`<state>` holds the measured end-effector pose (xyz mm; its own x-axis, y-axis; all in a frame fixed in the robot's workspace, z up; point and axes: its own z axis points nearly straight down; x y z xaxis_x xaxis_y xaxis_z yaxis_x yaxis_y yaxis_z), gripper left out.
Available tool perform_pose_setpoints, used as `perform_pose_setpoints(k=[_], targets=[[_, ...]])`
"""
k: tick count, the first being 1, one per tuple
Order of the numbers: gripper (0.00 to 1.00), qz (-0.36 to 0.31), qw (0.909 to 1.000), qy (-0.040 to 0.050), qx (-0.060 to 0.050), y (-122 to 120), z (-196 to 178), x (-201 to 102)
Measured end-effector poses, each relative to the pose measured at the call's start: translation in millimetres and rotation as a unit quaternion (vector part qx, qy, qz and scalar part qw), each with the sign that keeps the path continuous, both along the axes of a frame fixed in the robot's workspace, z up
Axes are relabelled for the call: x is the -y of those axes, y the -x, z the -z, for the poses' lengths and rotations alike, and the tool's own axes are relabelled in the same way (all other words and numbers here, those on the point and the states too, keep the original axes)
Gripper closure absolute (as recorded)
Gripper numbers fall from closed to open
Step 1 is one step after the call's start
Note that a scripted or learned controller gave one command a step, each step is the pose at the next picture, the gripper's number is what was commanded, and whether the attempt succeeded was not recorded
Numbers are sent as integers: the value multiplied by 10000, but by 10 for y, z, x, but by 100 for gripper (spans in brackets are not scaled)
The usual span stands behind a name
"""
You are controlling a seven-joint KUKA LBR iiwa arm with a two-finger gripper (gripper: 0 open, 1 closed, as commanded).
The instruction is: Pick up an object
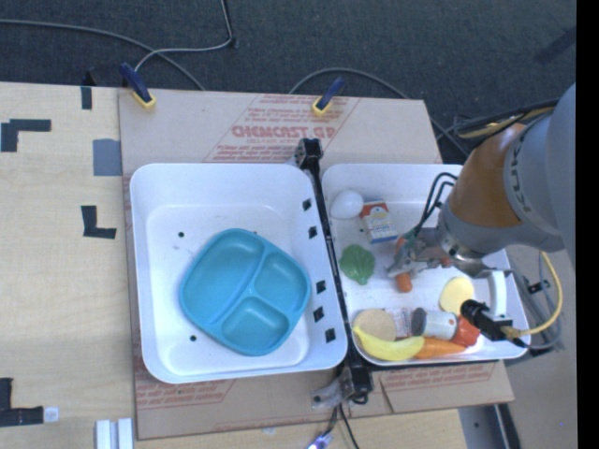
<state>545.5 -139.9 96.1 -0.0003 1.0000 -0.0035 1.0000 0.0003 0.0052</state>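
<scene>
Blue divided plate (245, 291) sits in the left bin (150, 251), then over in the right bin (393, 172) a green piece (357, 264) and small carton (377, 221), and the end effector (410, 262) down low beside an orange bit (403, 283), finger state I cannot tell

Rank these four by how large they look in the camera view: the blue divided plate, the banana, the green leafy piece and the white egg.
1. blue divided plate, by far the largest
2. banana
3. green leafy piece and white egg: these look close in size, so I would not rank one above the other.
</scene>
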Motion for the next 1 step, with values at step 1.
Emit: perform_pose_setpoints(k=[1], targets=[[100, -8, 10000, -18, -24, -342, -884, -494]])
